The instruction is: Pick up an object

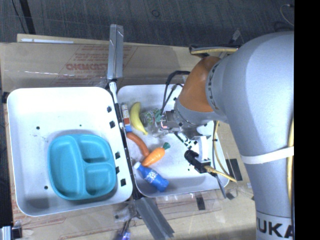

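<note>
Tool (161, 125) sits low in the right bin (210, 184), beside the banana (137, 117); I cannot tell its state. Carrot (154, 156), blue bottle (153, 178) lie nearby. Nothing looks lifted yet; the grasp and lift seemingly remain.

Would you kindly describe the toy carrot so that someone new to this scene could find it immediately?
Start at the right-hand white bin, the one the grey arm reaches into. Near its middle, toward the front, lies the carrot, just above the blue bottle and beside a curved orange-red sausage. It alone is bright orange with a small green top, unlike the yellow banana further back.
</note>
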Controlling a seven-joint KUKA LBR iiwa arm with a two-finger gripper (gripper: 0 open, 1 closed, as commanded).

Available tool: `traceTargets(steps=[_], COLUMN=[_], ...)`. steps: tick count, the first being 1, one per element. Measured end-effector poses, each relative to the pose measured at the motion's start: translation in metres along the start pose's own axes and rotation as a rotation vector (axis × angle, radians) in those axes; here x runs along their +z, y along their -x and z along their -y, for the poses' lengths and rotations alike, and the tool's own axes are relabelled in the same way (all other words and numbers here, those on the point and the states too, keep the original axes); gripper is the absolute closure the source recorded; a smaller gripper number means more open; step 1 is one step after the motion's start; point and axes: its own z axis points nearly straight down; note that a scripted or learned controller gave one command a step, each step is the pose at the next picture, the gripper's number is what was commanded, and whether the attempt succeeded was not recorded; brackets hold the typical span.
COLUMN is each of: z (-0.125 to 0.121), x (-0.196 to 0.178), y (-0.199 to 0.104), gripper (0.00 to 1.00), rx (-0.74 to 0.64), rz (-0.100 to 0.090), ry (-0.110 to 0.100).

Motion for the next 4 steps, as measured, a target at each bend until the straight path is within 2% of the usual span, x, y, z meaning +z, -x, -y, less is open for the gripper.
traceTargets(steps=[1,2,3,4], z=[0.048,0.037,0.036,-0.005], x=[-0.039,0.001,-0.008,-0.198], y=[-0.021,-0.017,-0.017,-0.034], gripper=[0.00,0.00,1.00,1.00], rx=[-0.301,-0.314,-0.317,0.100], rz=[-0.001,-0.002,-0.003,0.000], ry=[-0.002,-0.004,-0.006,0.000])
